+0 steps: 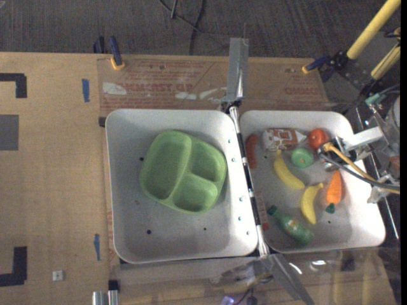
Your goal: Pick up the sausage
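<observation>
The sausage [252, 150] is a short reddish-brown piece lying lengthwise against the left wall of the right bin [356, 230], near its far corner. My gripper [380, 182] hangs over that bin's right rim, well to the right of the sausage. A carton, fruit and a carrot lie between the two. Nothing shows between the gripper and the sausage that links them.
Beside the sausage lie a small carton [283, 138], a tomato [317, 137] and a green round fruit [303, 157]. Two bananas [287, 172] [310, 202], a carrot [334, 189] and a green bottle [292, 226] share the bin. The left bin [127, 189] holds a green divided plate [183, 170].
</observation>
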Robot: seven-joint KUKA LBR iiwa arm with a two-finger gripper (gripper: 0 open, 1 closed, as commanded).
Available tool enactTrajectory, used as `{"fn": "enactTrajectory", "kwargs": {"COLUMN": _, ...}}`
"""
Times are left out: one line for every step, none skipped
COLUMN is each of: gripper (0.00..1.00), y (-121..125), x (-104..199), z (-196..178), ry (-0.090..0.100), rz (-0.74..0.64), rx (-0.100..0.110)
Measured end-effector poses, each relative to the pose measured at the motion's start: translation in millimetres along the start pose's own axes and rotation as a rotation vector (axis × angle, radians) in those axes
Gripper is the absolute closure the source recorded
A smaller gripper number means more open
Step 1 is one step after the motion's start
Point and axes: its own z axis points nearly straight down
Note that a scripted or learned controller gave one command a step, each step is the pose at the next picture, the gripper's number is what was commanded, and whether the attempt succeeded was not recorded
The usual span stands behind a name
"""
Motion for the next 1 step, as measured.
{"fn": "enactTrajectory", "kwargs": {"gripper": 0.00, "y": 22.3, "x": -7.2, "z": -77.0, "ry": 0.001, "rz": -0.035, "rx": -0.003}}
